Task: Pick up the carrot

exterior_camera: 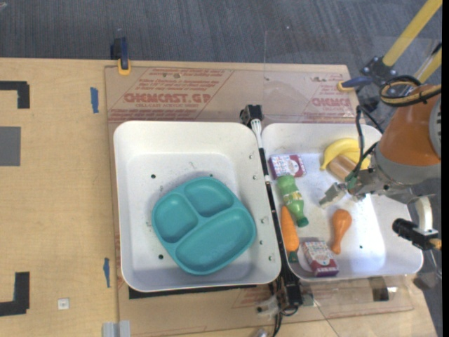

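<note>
The carrot (289, 232) is a small orange piece lying lengthwise near the left wall of the right bin (400, 258), just below a green bottle (292, 199). My gripper (345, 194) hangs over the middle of that bin, to the right of the carrot and a little farther back, apart from it. It stands open with nothing between its fingers. An orange-brown drumstick toy (339, 227) lies directly under and in front of the gripper.
The right bin also holds a purple packet (287, 165), a banana (338, 149) with a brown bun (342, 166) beside it, and a purple-white box (319, 255) at the front. In the left bin (133, 188) sits a teal divided plate (203, 225).
</note>
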